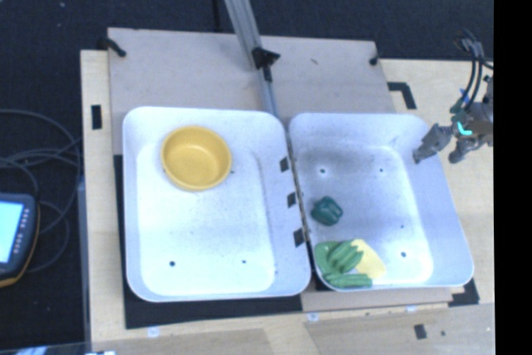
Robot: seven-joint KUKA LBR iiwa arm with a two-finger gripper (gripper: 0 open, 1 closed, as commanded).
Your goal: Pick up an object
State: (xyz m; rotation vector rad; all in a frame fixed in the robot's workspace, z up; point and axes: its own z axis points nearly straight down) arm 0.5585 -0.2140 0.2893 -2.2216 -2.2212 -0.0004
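No legible writing — gripper (442, 149) spread, beside right bin (432, 204)

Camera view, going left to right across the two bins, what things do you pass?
Yellow bowl in the left bin → dark green object in the right bin → green and yellow pile near that bin's front edge → the tool at the right bin's far right corner.
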